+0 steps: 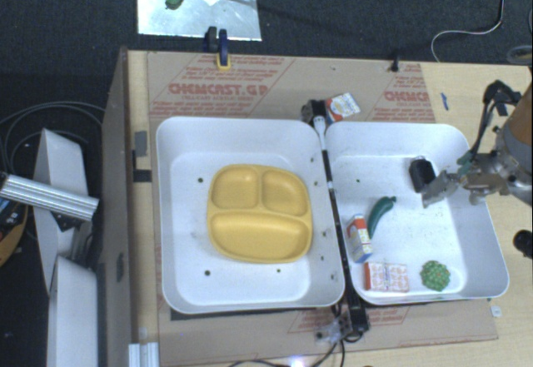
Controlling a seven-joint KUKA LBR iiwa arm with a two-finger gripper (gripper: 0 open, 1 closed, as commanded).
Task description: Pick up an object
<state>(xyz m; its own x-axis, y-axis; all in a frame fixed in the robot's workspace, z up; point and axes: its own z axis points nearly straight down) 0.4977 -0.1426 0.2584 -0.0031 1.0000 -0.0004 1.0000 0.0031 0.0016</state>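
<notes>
In the right bin (475,228) lie a dark green curved pepper (381,212), a small bottle with an orange cap (359,239), a red and white packet (386,276) and a bumpy green ball (435,275). My gripper (436,188) hangs over the right part of this bin, reaching in from the right. It is up and to the right of the pepper and apart from it. Nothing shows in its grasp.
The left bin (179,190) holds a yellow divided plate (259,213). A small orange and white packet (342,106) lies on the bench behind the bins. A black divider (329,190) runs between the two bins.
</notes>
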